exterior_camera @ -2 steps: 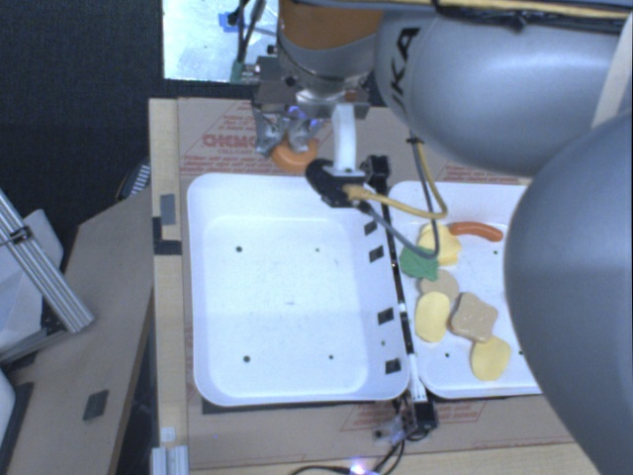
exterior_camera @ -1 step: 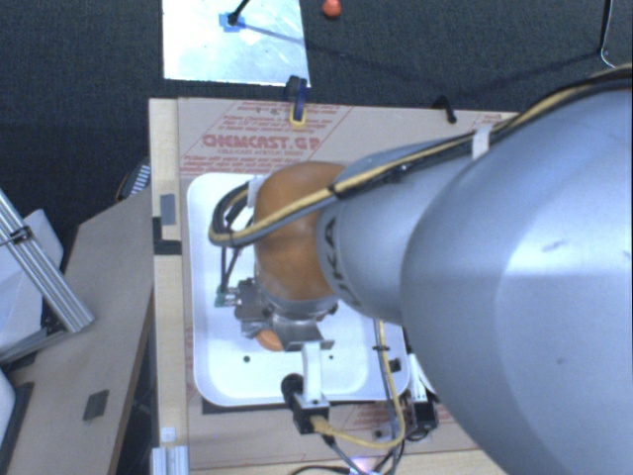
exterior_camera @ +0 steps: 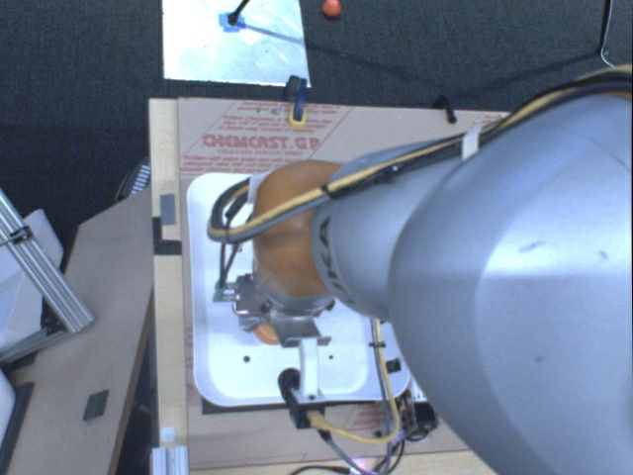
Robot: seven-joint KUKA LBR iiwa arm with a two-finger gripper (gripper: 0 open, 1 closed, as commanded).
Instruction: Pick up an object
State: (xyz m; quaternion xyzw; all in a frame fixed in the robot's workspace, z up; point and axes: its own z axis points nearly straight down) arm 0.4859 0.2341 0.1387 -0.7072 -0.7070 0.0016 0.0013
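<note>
Grey arm (exterior_camera: 475, 255) over shallow white bin (exterior_camera: 213, 364) | jaws' state untellable | risk: missing small orange object (exterior_camera: 264, 332), hidden beneath wrist

This is a robotics lab, a test cell rather than anywhere lived in. A big grey industrial arm (exterior_camera: 495, 265) with an orange band (exterior_camera: 287, 231) and loose yellow and black cables (exterior_camera: 232, 228) reaches over a white bin (exterior_camera: 213, 364), which sits on a printed board (exterior_camera: 259, 132) clamped to the bench (exterior_camera: 94, 305). Dark carpet-like flooring (exterior_camera: 79, 67), aluminium framing (exterior_camera: 40, 270) at the left, and a shiny metal sheet (exterior_camera: 232, 28) with a taped cable all speak of an experimental rig.
</note>
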